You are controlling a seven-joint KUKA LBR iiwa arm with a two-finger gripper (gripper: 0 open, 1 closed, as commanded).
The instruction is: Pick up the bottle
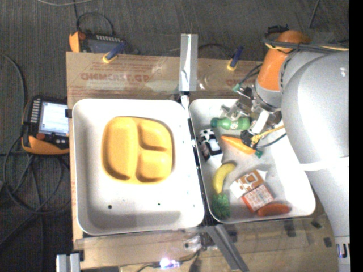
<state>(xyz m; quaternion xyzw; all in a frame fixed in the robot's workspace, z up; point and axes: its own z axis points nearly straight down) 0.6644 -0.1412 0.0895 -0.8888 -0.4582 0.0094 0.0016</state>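
Observation:
A green bottle (228, 122) lies on its side near the back of the right bin (295, 177). The gripper (250, 114) hangs low at the bottle's right end, directly beside or touching it, and the wrist hides where the two meet. The grey arm with its orange band (271, 71) comes down from the upper right and covers the bin's back right corner.
The right bin also holds a carrot (238, 145) just in front of the bottle, a black-and-white toy (210, 143), a banana (223, 176), broccoli (221, 206), a red-and-white box (255, 190) and a red sausage (273, 210). A yellow divided tray (138, 149) sits in the left bin (93, 200).

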